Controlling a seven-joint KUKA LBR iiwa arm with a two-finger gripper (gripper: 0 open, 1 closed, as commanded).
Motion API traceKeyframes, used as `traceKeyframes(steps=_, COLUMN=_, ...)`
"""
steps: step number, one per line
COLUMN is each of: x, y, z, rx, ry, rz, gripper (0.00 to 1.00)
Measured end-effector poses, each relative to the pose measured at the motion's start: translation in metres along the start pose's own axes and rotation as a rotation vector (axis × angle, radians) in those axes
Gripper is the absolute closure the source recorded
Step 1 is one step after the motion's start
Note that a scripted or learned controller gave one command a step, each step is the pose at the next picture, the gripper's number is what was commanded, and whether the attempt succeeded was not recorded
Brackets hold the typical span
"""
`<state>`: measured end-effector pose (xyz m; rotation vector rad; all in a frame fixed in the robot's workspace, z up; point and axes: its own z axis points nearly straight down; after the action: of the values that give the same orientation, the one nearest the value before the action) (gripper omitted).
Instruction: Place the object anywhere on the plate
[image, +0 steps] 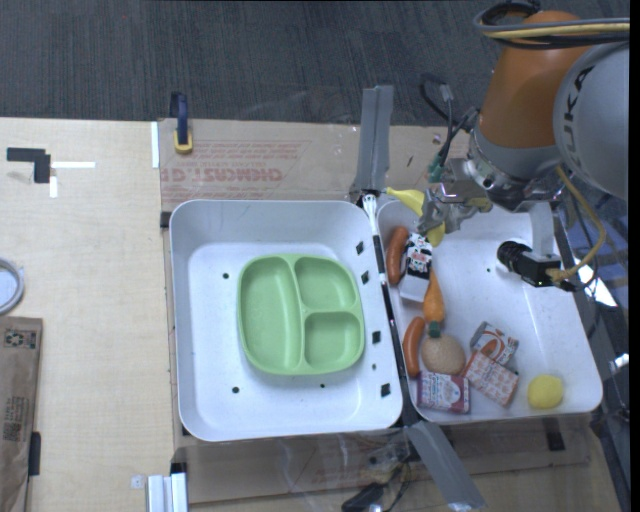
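Camera view: gripper (436, 222) hung low at upper centre-right of frame, over the far left corner of the right bin (560, 310), just above a small black-and-white carton (418, 262) and beside a banana (405, 198). Jaws too blurred to tell whether apart or together. Green divided plate (300, 315) sat centre-left, in the left bin (200, 300).

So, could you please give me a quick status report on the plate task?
Tool low over right bin's far-left corner, above the toy food. Green plate in left bin, nothing on it. Nothing seen blocking the way across.
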<state>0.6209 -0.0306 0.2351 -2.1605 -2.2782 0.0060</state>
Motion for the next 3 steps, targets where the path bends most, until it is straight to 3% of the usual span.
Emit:
traceKeyframes(steps=1, x=0.023, y=-0.044, z=0.046, rx=0.002, ry=0.001, rz=-0.174, gripper=1.00)
traceKeyframes(steps=2, x=0.080, y=-0.062, z=0.046, rx=0.002, ry=0.001, rz=-0.273, gripper=1.00)
traceKeyframes(steps=3, x=0.031, y=0.007, z=0.046, rx=-0.001, ry=-0.001, rz=-0.346, gripper=1.00)
